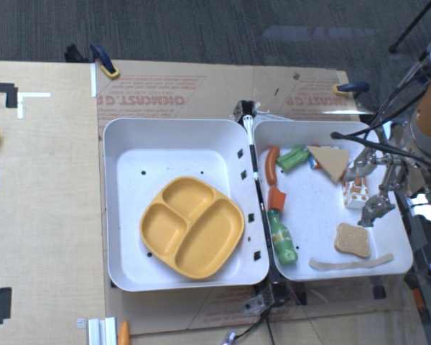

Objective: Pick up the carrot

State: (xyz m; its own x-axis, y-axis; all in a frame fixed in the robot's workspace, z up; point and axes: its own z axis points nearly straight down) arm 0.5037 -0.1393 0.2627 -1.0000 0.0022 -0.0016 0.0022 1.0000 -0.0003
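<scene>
Starting nearest the camera, in the right bin [399, 261]: lying along the near wall, a pale strip [350, 263], right of the green bottle [281, 239]; resting just beyond that strip, a bread slice [353, 241], also right of the bottle. Lying against the bin's left wall, the bottle itself, with its neck pointing away from the camera. Sitting just beyond the bottle's neck, a short orange chunk [276, 198].

Hanging farther back and well to the right of the bottle, the gripper [370, 190], fingers standing apart and gripping nothing, hovering about a small white-and-orange carton [355, 192].

Lying beyond the bottle and past the chunk, hugging the same left wall: the carrot [272, 164], taking the long red-orange piece for it, though possibly being a sausage at this sharpness. Running near to far, almost in line with the bottle, no clear tip showing which end is pointing where. Sitting well apart from the gripper, out to the gripper's left and slightly farther back, so calling for a sweep across the bin and probably closing across the short width.

Crowding the carrot's far end, a green piece [292, 158]; lying beyond and right of the bottle, a tan wedge [330, 162].
</scene>
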